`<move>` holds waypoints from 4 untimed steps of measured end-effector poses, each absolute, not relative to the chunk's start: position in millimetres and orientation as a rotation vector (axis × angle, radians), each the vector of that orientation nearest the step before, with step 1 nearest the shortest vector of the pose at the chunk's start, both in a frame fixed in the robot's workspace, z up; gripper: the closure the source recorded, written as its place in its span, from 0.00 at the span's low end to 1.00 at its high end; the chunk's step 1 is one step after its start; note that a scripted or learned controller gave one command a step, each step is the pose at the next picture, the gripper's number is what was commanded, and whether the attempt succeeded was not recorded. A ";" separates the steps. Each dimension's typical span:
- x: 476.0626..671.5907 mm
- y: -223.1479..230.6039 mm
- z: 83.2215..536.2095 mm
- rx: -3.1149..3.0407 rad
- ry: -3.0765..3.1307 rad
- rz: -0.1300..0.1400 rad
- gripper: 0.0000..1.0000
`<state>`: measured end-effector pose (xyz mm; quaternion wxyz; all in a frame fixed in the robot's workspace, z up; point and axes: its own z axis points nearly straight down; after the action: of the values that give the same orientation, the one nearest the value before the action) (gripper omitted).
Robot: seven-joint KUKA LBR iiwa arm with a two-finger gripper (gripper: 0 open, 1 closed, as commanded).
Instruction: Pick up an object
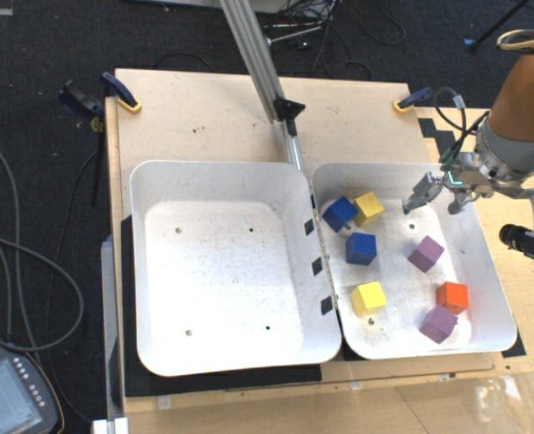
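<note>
The right bin [483, 269] holds several small blocks: two blue ones [340, 212] [361, 248], two yellow ones [370, 207] [370, 297], two purple ones [426, 254] [439, 324] and an orange one [453, 297]. My gripper [439, 197] hangs above the bin's upper right part, fingers spread and open, nothing between them. It is above and slightly right of the upper purple block, clear of it.
The left bin [149, 242] lies beside the right one. A slanted metal pole [253, 48] runs from the top down to the gap between the bins. Blue-yellow clamps [122, 93] [413, 99] grip the bench's back corners. Cables hang by the wrist.
</note>
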<state>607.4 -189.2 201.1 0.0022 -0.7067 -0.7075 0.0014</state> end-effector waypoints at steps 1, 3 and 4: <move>608.0 -189.1 203.8 -2.218 -2.224 0.002 0.00; 604.5 -187.4 92.2 -2.219 -2.219 0.004 0.00; 606.3 -188.1 105.8 -2.223 -2.224 -0.001 1.00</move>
<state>606.3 -188.1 105.8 -0.0015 -0.7071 -0.7071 -0.0004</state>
